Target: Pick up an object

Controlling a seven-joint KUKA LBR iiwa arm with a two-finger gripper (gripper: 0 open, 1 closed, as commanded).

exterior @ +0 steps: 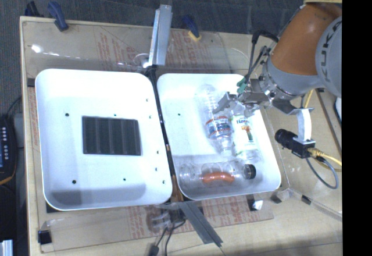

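Note:
The right bin (174, 132) holds several clear plastic bottles. One with a blue and red label (218, 128) lies near the middle. A pale bottle with green and red print (246, 136) lies beside it on the right. Along the front wall lies a clear bottle with something orange inside (214, 177) and a black cap (250, 171). My gripper (231, 104) hangs over the far right part of this bin, just above the tops of the two labelled bottles. A dark ribbed rectangular block (111, 135) lies flat in the middle of the left bin (52, 92).
A grey metal bar (160, 34) stands upright behind the gap between the bins. Blue clamps (58, 16) grip the bench's far edge. The arm's orange and grey body (302, 45) looms over the right bin's far right corner.

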